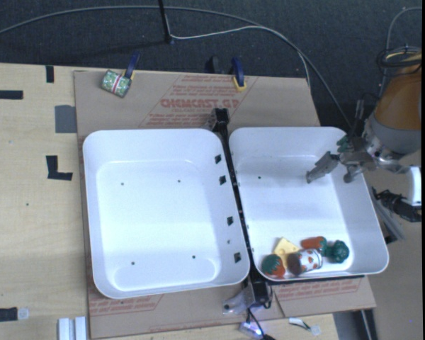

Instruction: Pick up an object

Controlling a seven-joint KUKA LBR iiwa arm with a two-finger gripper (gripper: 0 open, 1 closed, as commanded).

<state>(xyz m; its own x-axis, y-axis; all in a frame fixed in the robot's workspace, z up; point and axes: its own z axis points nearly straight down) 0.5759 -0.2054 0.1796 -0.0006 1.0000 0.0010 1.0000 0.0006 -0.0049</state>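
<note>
Several small objects lie bunched in the near corner of the right bin (269, 190): a yellow piece (286, 247), a green ball (272, 264), a red and white object (306, 261), a small red one (312, 243) and a teal one (335, 250). My gripper (328, 175) hangs over the bin's far right part, well away from the bunch. Its fingers are spread, one reaching left, and nothing is between them.
The left bin (156, 211) sits beside the right one, with a black divider between them. A small green patterned block (116, 83) lies on the cardboard at the far left, near a blue clamp (132, 64). A black cable arcs across the back.
</note>
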